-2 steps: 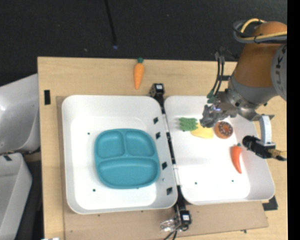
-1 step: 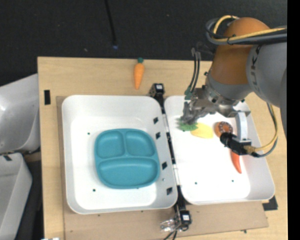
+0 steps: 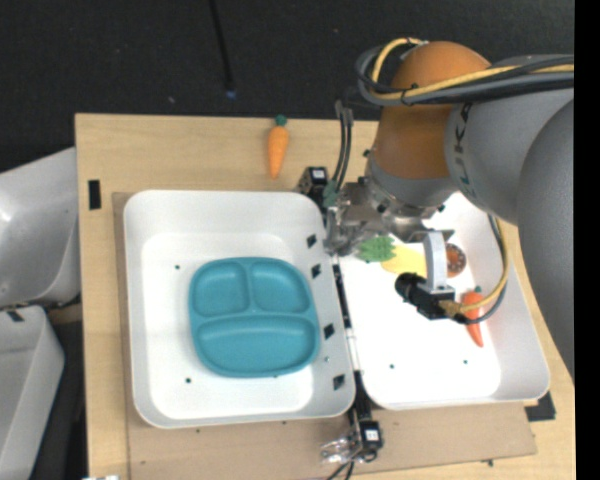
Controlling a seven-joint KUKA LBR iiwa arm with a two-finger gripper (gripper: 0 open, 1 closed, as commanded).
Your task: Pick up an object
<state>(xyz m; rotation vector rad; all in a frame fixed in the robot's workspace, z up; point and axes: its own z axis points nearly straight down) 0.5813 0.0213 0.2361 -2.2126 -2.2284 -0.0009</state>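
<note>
My gripper [image 3: 343,234] hangs low over the far left corner of the right bin [image 3: 430,368], close to the wall between the two bins. Just to its right lies a green leafy toy [image 3: 377,249], with a yellow piece [image 3: 409,260] beside it. A small round brown item [image 3: 455,259] and an orange carrot-like toy [image 3: 474,320] lie further right in the same bin. The arm's wrist hides part of the bin's far side. I see nothing between the fingers from this angle.
A teal divided plate [image 3: 252,315] lies in the middle of the left bin [image 3: 160,238]. A toy carrot [image 3: 277,148] rests on the wooden bench [image 3: 180,143] behind the bins. The near half of the right bin is bare white floor.
</note>
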